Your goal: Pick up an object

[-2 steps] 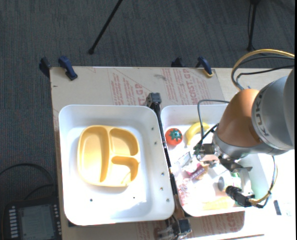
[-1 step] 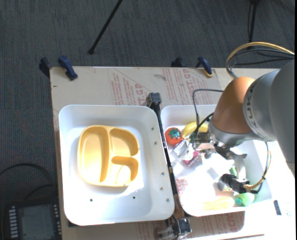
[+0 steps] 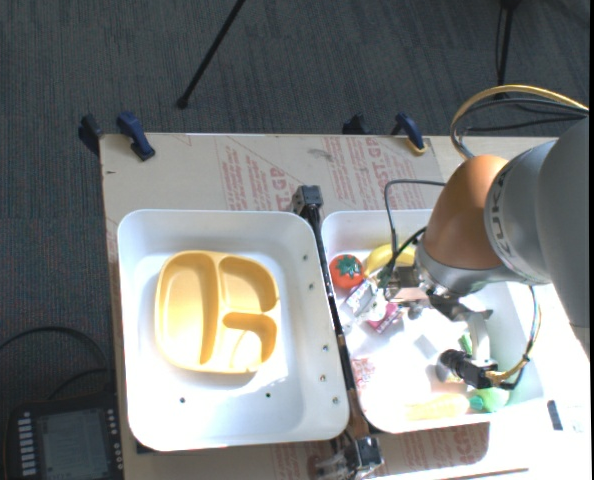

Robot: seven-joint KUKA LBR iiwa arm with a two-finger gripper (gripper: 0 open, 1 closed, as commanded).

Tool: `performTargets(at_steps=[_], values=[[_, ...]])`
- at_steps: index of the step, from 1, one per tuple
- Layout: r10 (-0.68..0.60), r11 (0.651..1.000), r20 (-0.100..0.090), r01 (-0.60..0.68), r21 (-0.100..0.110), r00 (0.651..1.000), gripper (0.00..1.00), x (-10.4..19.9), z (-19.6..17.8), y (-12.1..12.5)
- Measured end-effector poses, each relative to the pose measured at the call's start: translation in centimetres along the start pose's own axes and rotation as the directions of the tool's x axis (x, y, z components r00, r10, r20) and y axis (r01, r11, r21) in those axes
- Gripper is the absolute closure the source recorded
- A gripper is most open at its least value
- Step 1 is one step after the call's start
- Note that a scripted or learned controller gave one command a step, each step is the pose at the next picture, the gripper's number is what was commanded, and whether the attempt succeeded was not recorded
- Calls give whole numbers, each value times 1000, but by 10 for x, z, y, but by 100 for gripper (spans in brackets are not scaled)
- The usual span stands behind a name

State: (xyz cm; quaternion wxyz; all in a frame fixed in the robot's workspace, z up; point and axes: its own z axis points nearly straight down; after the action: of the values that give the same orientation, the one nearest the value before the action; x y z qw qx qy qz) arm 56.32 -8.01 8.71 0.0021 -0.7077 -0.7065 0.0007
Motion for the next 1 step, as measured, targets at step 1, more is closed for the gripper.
performTargets(at_steps=[1], values=[[0,1000,1,0,-2,1000,0,-1,-1,5]])
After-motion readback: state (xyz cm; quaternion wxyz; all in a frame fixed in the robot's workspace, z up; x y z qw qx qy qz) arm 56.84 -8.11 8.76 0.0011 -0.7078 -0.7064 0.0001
